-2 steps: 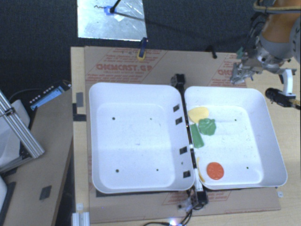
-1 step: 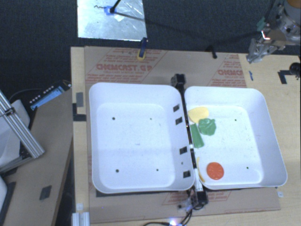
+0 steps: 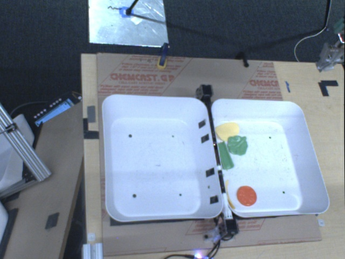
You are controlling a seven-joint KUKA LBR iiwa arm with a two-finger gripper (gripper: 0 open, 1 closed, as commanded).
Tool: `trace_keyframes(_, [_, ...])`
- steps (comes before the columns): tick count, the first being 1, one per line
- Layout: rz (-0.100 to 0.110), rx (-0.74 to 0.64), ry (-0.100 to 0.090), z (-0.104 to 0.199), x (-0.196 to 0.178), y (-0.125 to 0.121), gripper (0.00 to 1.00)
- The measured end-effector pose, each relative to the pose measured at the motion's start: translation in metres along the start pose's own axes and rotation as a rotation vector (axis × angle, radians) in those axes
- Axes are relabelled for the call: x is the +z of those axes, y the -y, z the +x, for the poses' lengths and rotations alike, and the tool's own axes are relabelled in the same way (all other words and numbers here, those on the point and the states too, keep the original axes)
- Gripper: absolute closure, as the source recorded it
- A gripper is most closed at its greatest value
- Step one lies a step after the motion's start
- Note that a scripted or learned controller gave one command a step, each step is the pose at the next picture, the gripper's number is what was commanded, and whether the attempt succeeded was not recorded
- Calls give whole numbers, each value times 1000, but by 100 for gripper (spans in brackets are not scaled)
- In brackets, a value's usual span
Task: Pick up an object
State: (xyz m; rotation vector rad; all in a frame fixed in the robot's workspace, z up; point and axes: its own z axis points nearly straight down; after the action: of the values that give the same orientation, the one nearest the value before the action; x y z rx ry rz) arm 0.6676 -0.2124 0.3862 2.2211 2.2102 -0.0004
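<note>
Objects lie together in the white bin on the view's right [image 3: 302, 144], all close to its left wall, and none is in the pincer. We see a pale yellow piece [image 3: 227, 129] nearest the far edge. A bright green lumpy piece [image 3: 237, 144] is just in front of it and looks to be touching it. A darker green strip [image 3: 225, 157] runs from under that piece along the wall. Toward the near edge sits an orange-red disc [image 3: 247, 196], with a thin yellow sliver [image 3: 230, 195] just beside it against the wall.

The other white bin [image 3: 156, 161] stands alongside, and small black clips [image 3: 205, 138] line the seam where the two bins meet. Both bins rest on a brown printed cardboard sheet [image 3: 140, 74] that covers the surface.

A grey metal part at the right edge, beyond the far right corner of the cardboard, seems to be the pincer [image 3: 331, 53]. It is well apart from every object, and we cannot tell whether it is apart or together.
</note>
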Motion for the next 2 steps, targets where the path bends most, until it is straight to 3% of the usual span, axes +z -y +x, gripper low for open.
trace_keyframes(1, [-6,-13,-4,46,-75,3,100])
trace_keyframes(2, [-1,-13,-6,88,-101,38,100])
